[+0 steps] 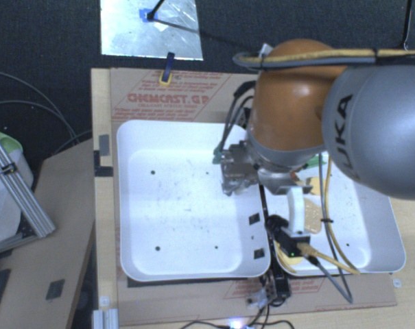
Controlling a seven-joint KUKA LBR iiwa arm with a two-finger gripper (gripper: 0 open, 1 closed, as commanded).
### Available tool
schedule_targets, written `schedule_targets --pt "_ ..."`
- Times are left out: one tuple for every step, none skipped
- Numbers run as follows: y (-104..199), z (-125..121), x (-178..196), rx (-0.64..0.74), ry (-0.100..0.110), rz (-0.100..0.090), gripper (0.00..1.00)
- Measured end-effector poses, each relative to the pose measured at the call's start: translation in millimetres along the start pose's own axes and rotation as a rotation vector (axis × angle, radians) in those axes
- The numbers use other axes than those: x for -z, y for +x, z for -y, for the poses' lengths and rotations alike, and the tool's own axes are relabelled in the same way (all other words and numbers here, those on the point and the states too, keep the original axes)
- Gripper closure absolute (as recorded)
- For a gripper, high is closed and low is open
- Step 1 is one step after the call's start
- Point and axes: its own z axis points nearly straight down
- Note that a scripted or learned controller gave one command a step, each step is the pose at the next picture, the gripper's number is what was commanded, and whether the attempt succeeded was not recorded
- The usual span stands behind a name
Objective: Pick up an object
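My gripper (pixel 230 181) hangs low over the right edge of the left bin (pixel 173 211), under the orange band of the arm. I see nothing beneath it on the bin floor. In the right bin (pixel 375 235), a tan flat object (pixel 314 217) lies just right of the gripper, partly hidden by the wrist. A green piece (pixel 323 160) peeks out from under the arm farther back. At that bin's front left corner sits a small yellow-green object (pixel 289 255). The arm hides much of the right bin.
The bins rest on a cardboard sheet (pixel 173 96). A silver plate (pixel 151 18) lies beyond it at the back. A metal rail (pixel 18 187) crosses the far left. Yellow cables (pixel 330 242) hang over the right bin.
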Motion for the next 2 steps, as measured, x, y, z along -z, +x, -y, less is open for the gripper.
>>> schedule_targets --pt "22 7 91 -0.001 -0.022 -0.007 1.0" --pt "-19 -28 86 -0.011 -0.016 -0.002 1.0"
